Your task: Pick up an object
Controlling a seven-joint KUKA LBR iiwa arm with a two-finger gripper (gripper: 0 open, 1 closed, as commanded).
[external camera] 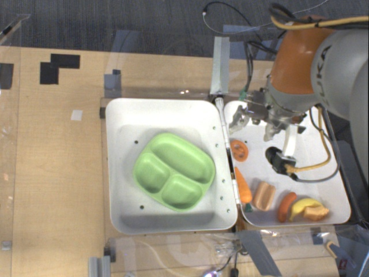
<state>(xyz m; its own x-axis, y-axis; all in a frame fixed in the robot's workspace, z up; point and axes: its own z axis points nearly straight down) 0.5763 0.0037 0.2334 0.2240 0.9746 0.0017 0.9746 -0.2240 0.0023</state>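
Your gripper (251,131) hangs over the 11 o'clock part of the right bin (335,194), pincer apart with nothing between its tips. No object is picked yet.

The closest candidate is the orange disc (238,150), just beside the gripper at its 7 o'clock and close to the wall shared with the left bin (121,120). It lies flat and near that wall, so a grasp there probably risks scraping the rim.

You would likely do better with the carrot (243,188) or the tan roll (264,196) at the bin's 7 o'clock. Set the pincer across the narrow width, centre it, and descend straight. The red piece (285,206) and the banana (304,205) touch at 6 o'clock, so avoid that cluster. Leave the green plate (173,171) alone.
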